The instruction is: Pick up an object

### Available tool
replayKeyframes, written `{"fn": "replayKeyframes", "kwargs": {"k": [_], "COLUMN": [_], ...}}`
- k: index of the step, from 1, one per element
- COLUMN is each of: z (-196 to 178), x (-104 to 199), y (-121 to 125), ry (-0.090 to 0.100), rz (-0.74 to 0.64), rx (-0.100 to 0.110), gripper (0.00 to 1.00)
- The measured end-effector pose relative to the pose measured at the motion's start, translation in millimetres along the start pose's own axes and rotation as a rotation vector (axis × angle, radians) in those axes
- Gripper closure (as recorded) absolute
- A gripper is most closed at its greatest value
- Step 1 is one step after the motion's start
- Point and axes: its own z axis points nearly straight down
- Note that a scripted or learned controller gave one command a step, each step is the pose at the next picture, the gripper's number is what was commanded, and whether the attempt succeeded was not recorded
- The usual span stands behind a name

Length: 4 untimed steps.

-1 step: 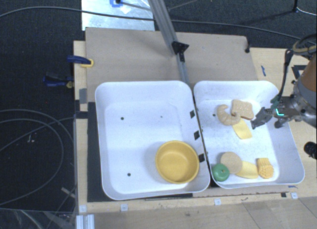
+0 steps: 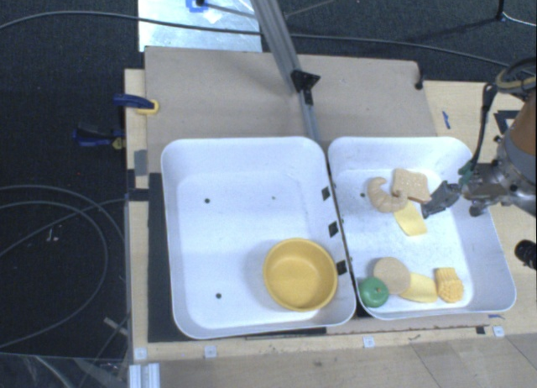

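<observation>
My gripper (image 2: 438,202) reaches in from the right over the right bin (image 2: 482,248). Its dark tip hangs just right of a tan toast slice (image 2: 409,183) and above a pale yellow wedge (image 2: 410,221). A beige croissant-shaped piece (image 2: 383,196) lies left of the toast. Along the bin's front edge sit a green ball (image 2: 373,292), a round tan biscuit (image 2: 392,275), a yellow slice (image 2: 419,291) and an orange waffle piece (image 2: 450,285). I see nothing held.
The left bin (image 2: 210,201) holds a yellow bowl (image 2: 299,274) near its front right corner. A grey pole (image 2: 277,34) slants down to the seam between the bins. Blue and yellow clamps (image 2: 134,103) grip the bench's left edge.
</observation>
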Motion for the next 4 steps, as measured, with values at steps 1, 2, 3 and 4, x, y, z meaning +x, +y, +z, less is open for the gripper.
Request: {"fn": "replayKeyframes", "kwargs": {"k": [1, 2, 3, 4], "z": [51.6, 95.0, 156.0, 143.7], "x": [-5.2, 0.4, -2.0, -2.2], "y": [-8.2, -5.0, -2.1, -1.5], "ry": [0.0, 0.001, 0.001, 0.0], "rz": [0.004, 0.005, 0.004, 0.005], "rx": [0.003, 0.004, 0.003, 0.0], "gripper": [0.0, 0.0, 0.0, 1.0]}}
